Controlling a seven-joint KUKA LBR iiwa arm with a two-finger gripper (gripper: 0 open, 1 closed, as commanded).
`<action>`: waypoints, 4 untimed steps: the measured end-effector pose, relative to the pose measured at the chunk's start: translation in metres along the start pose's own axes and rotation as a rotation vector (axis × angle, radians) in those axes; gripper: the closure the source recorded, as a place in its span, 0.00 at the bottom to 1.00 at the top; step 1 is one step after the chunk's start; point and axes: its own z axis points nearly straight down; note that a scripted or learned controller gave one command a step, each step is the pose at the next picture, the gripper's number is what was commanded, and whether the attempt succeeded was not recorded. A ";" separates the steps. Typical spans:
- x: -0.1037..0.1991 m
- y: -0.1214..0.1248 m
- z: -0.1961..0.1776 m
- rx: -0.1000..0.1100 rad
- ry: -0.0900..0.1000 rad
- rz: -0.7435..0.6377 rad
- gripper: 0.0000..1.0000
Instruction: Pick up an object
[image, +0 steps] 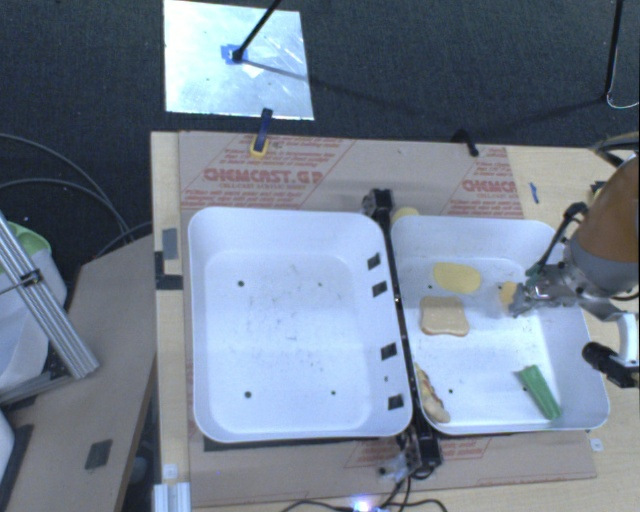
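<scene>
Where the gripper (522, 300) hangs over the right bin (575, 385), whether its fingers are spread or closed cannot be told. Bins sit on a cardboard-covered bench (330, 165) above dark carpet (80, 70). Left of the gripper lie a tan toast-like slice (444, 316) and a yellow oval (456, 277); below it, a green stick (538, 391) runs diagonally toward the bin's near right corner.
</scene>
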 end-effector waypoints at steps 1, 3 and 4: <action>0.000 0.001 -0.011 -0.003 -0.001 -0.002 1.00; 0.000 0.003 -0.032 -0.009 -0.001 -0.008 1.00; 0.000 0.004 -0.043 -0.012 -0.002 -0.011 1.00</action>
